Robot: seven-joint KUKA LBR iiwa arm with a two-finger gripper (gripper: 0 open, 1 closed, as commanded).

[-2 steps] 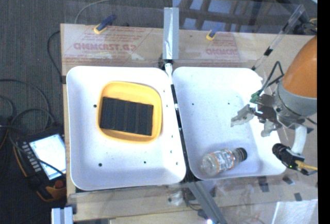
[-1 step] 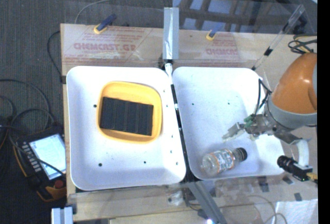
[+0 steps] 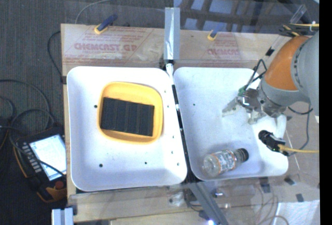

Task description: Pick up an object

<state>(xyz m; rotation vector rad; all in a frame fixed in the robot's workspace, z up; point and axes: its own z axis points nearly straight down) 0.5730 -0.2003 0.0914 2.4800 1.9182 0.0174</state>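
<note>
Clear plastic bottle (image 3: 224,160) lies on its side in our right bin (image 3: 207,94), near the front wall | gripper (image 3: 243,110) hangs above mid-bin — bottle sits at about seven o'clock from it, long axis roughly nine-to-three | fingers' state: we cannot tell

bins (image 3: 85,167) white | dish (image 3: 131,92) yellow | pad (image 3: 127,116) black | bottle (image 3: 224,160) clear

The grey arm with its orange band (image 3: 293,66), right of and above the claw (image 3: 248,109), runs off the frame's right edge; the claw's fingers are too small to read.
</note>
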